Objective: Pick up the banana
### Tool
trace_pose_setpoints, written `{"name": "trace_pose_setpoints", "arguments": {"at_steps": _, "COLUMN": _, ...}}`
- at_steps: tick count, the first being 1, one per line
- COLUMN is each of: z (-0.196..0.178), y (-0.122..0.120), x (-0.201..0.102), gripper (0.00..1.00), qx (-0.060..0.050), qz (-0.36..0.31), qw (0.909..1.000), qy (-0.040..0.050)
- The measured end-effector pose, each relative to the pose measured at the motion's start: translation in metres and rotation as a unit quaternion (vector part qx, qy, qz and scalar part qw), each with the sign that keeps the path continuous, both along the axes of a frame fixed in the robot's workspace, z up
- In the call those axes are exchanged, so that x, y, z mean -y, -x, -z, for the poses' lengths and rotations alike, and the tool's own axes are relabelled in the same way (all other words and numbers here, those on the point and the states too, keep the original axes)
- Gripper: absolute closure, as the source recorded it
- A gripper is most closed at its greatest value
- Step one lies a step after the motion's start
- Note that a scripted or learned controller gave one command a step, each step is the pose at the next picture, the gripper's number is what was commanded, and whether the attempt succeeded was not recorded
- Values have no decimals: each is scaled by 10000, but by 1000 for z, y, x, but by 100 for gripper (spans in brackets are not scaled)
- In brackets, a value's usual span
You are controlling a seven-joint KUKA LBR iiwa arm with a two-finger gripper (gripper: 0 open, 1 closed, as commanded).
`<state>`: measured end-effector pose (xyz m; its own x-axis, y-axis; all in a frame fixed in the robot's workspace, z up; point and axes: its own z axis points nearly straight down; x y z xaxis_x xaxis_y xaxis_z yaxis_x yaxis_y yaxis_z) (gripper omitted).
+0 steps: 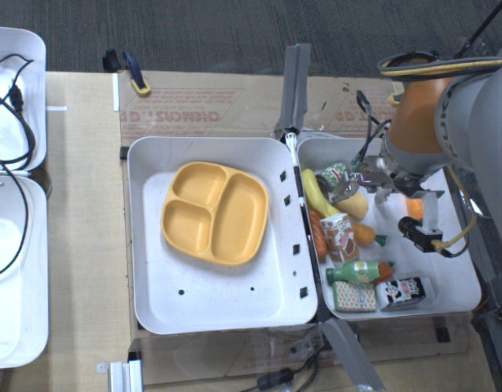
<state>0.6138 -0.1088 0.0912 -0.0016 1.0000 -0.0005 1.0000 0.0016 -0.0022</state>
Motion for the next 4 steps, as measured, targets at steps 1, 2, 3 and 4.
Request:
{"name": "trace_pose_setpoints", "arguments": {"at_steps": 1, "z": 2, "y": -38, "x": -14, "gripper": 0, "qx": -63, "qz": -820, "qw": 9966, "qy": -7}}
{"name": "trace_pose_setpoints", "arguments": {"at_steps": 2, "z": 0, "y": 27, "x": -3, "gripper": 0, "qx": 7, "qz": -1199, "qw": 9928, "qy": -1}}
{"name": "trace_pose_setpoints", "arguments": {"at_steps": 3, "z": -9, "y": 27, "x": -1, "gripper": 100, "qx": 7, "qz": -1178, "qw": 9930, "qy": 0}}
{"name": "trace_pose_setpoints", "arguments": {"at_steps": 4, "z": -9, "y": 28, "x": -1, "gripper": 0, "qx": 6, "qz": -1180, "qw": 9930, "qy": 0}}
